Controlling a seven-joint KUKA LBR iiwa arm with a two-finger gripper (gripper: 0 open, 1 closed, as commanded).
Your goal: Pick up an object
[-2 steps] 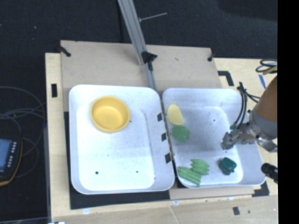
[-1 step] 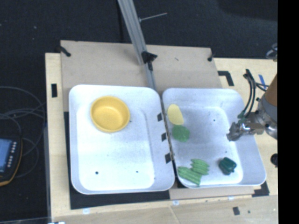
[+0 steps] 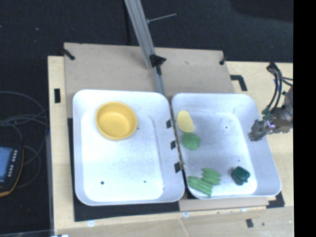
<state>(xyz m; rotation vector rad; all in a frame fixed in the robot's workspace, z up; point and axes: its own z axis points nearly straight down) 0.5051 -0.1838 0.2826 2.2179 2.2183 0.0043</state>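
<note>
The thing closest to the camera is the grey metal pole [image 3: 140,26] that comes down from the top and ends where the two bins meet. Under it is a pale wood tabletop [image 3: 118,226] with two white bins side by side. The left bin [image 3: 118,181] has a yellow bowl [image 3: 116,120] in it, sitting open side up near the back left corner. The right bin [image 3: 224,110] has four small toys in it. A pale yellow piece [image 3: 185,121] lies close to the left wall of this bin. Just in front of it, almost touching, is a round green piece [image 3: 191,141]. Near the front wall lies a light green bumpy toy [image 3: 205,180], which looks like two pieces lying close together. To the right of it, a little apart, sits a small dark green toy [image 3: 240,175]. The claw [image 3: 258,131] is at the right rim of the right bin, about halfway along that side, with black cables [image 3: 274,85] curling up behind it. It is well apart from all the toys, and nothing can be seen in it. It is too small and dark to tell if it is spread or pressed together. At the far left, off the tabletop, is a hand controller with a blue screen [image 3: 8,167] and cables running to it.
</note>
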